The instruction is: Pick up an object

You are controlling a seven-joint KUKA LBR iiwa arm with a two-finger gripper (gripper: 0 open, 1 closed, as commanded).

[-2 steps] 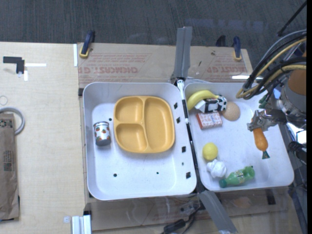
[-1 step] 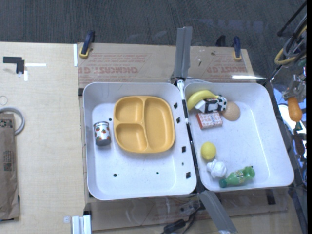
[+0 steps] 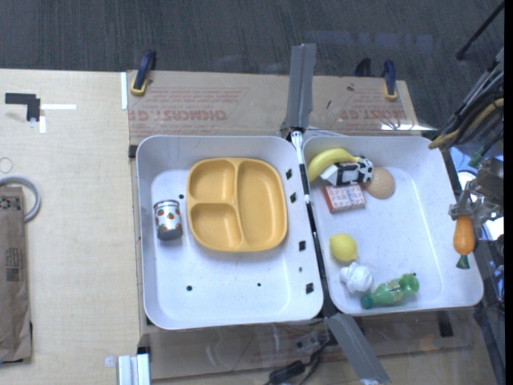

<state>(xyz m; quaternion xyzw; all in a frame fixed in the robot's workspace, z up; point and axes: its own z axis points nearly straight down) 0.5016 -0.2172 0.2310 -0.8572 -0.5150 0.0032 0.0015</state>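
The gripper (image 3: 473, 208) sits at the far right edge of the right bin (image 3: 429, 295), just over its rim. An orange carrot (image 3: 463, 239) hangs directly below the gripper, its top end up against the metal parts; whether the carrot is actually clamped cannot be told, since the tips are lost in clutter and blur.

Left of the gripper, inside the right bin: a tan egg-shaped object (image 3: 381, 184), a black-and-white toy (image 3: 353, 172) touching a banana (image 3: 327, 162), and a red box (image 3: 345, 198) just below those. Further down and left of the gripper lie a lemon (image 3: 343, 248), a white crumpled object (image 3: 357, 277) and a green bottle (image 3: 390, 290) on its side.

Well away to the gripper's left, the left bin (image 3: 232, 303) holds a yellow divided plate (image 3: 237, 204) and a small can (image 3: 167, 219) beside it.
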